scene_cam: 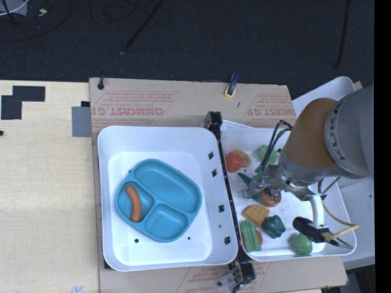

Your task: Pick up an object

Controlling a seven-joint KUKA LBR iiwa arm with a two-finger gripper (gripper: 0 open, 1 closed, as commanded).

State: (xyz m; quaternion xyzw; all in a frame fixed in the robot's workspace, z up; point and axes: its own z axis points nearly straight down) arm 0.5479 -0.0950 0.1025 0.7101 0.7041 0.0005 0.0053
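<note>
Gripper (267,191) down in right bin (342,209); open or clenched, cannot tell. Brown toy (270,196) right under tip, orange piece (238,160) up-left, waffle (256,213) just below, green block (250,235) further below. Left bin (116,145): blue tray (174,191) with sausage (134,202).

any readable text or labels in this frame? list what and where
Red print on the cardboard sheet behind the left bin: upside down and mirrored, too blurred to read for certain.
The same red print on the cardboard behind the right bin: also unreadable.
Faint red print on the cardboard at the front edge: unreadable.
Nothing else carries text.
</note>
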